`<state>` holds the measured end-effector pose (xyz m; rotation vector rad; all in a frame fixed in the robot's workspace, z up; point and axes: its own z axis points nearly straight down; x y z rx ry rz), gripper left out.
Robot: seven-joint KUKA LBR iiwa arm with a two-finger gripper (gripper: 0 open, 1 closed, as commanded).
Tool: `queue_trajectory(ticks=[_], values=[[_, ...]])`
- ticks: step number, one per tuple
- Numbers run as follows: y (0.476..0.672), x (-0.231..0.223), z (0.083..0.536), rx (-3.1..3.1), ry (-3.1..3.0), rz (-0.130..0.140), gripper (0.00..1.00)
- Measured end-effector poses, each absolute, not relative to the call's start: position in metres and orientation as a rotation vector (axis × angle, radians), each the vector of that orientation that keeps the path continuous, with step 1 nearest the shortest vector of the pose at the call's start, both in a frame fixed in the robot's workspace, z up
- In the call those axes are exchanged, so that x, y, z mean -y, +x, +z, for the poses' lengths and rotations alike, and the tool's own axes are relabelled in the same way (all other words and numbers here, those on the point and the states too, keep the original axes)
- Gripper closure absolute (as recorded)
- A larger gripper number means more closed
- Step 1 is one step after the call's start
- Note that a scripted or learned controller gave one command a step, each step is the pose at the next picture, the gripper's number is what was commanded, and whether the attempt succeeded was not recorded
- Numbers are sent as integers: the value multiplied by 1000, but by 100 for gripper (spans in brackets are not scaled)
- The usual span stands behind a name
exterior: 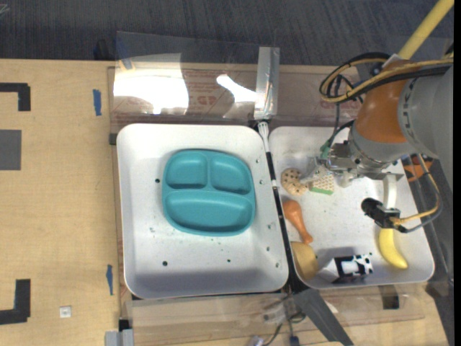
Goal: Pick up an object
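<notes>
Viewing the bench from above, you see the arm [403, 114] reaching into the right bin [421, 269] from the right.

Camera view: you find the gripper [333, 166] low over the right bin's upper left area, just beside a pale green waffle-textured piece [322, 185] and a round tan cookie [292, 181]; whether it is spread or pinching cannot be told at this angle. Below these lie an orange carrot-shaped toy [297, 220] and a yellow-brown rounded piece [305, 258]. A black-and-white toy [354, 264] sits near the front wall, and a banana [390, 249] lies at the lower right. A teal divided plate [209, 192] rests in the left bin [133, 215].
</notes>
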<state>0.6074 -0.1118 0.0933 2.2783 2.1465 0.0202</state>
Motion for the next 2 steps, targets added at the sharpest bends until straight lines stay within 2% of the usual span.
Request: queue_trajectory(ticks=[1,2], values=[[608,111,103,-2147,2276,21,100],[619,36,189,-2123,2311,13,100]])
